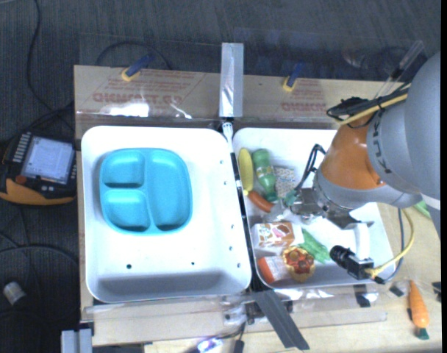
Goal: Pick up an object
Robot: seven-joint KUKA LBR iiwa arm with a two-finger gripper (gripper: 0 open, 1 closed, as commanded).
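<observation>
Orange carrot (259, 201) left of pincer (306, 206)

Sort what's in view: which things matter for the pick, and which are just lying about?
Job: gripper; right bin items: yellow banana, green bottle, snack packet.
Lying about: blue divided plate, handheld device, orange carrot.

We note a blue three-compartment tray (145, 189) lying in the left white bin (98, 271). Outside the bins, on the dark carpet (209, 13) at the left, a handheld pendant (40, 166) with a lit screen rests beside its black cable (18, 248). Behind both bins, a brown cardboard sheet (172, 90) carries two yellow-and-blue clamps (137, 67), well apart from one another.
</observation>
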